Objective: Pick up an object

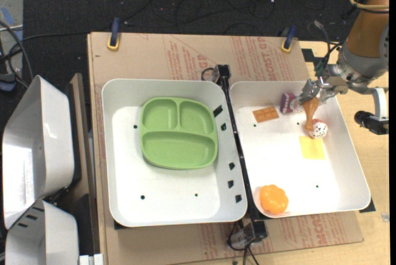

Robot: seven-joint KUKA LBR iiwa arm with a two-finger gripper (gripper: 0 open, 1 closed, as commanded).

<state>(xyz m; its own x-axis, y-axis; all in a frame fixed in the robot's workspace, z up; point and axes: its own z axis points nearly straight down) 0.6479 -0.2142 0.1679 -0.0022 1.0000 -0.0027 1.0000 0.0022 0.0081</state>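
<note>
White bins: two. Left bin [117, 152] has one green plate [179, 132]. Right bin [346, 186] has one orange ball [273, 199], yellow card [312, 148], cracker [266, 114], dice [319, 129]. Gripper [312, 96] fingers: cannot tell.

A brown bench board [185, 50], printed with faint red lettering and pinned at its far edge by two yellow-handled clamps [113, 39], carries two shallow white bins side by side. The left bin [117, 152] and the right bin [346, 177] meet at a dark central seam, both resting directly on the board.
</note>
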